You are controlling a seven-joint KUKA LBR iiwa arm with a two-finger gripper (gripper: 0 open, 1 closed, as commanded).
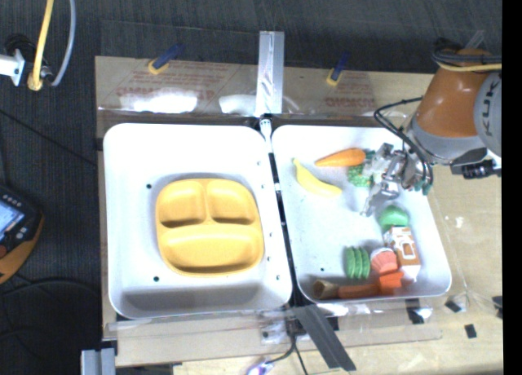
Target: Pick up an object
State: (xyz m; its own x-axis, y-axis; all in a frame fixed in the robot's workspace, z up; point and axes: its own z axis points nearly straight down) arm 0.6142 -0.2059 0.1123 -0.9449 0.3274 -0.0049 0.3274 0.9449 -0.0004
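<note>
My gripper [382,187] hangs over the upper right part of the right bin [287,227], on the grey arm with its orange band [453,106]. An orange carrot [342,157] with a green leafy top [358,175] lies just left of the gripper. A yellow banana [316,180] lies further left. Just below the gripper sits a round green toy [395,218]. Nothing shows held in the gripper.
Along the right bin's front lie an orange and white box [404,249], a green ridged piece [356,262], a red and pink piece [383,262] and a brown and red stick [349,289]. A yellow divided tray [210,225] rests in the left bin [130,202].
</note>
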